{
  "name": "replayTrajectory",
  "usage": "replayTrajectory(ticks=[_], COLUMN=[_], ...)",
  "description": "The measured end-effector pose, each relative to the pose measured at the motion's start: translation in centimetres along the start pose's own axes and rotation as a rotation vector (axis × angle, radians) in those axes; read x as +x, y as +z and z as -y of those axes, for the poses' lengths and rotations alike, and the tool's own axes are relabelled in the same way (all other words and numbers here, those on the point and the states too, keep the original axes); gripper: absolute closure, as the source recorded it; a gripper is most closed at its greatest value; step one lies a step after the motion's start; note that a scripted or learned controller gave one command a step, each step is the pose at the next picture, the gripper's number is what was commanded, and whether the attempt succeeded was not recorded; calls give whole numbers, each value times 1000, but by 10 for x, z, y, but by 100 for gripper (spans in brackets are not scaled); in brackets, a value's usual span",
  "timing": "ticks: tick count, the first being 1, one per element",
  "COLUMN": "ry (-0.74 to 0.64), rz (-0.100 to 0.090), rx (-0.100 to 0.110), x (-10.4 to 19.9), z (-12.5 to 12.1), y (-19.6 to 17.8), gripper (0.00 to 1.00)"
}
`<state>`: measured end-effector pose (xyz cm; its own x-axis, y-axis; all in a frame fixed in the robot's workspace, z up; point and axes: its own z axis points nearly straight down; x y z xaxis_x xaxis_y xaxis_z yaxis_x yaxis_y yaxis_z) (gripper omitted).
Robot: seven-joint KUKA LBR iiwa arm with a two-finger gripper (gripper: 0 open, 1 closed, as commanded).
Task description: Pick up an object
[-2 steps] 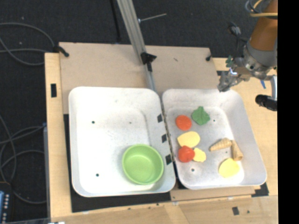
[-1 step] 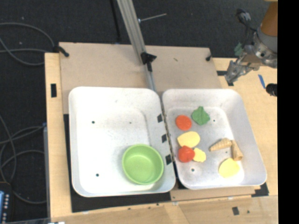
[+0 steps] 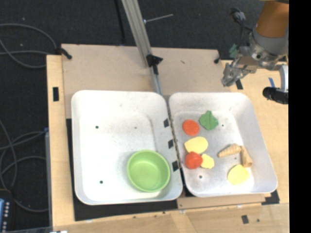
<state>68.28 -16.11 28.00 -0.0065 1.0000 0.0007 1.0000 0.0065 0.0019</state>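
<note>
Toy food pieces cluster in the right bin, well below the end effector, which hangs past the bin's far edge over bare table; its grip state can't be made out.

Both bins, the left bin and the right bin, appear moulded white plastic, smooth, faintly speckled. Green bowl, lower centre: smooth plastic, slight sheen. Bench board: matt tan, wood-like. Slanted rail, upper centre: ribbed bare metal. Surrounding floor: dark, matt, carpet-like texture.
</note>
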Motion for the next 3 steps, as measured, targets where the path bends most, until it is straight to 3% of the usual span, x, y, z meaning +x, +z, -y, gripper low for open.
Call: replayTrajectory(ticks=[2, 3], ry=[0, -1], rz=[0, 0], rx=[3, 3], x=[109, 164], z=[26, 25], y=[12, 25], gripper=[100, 100])
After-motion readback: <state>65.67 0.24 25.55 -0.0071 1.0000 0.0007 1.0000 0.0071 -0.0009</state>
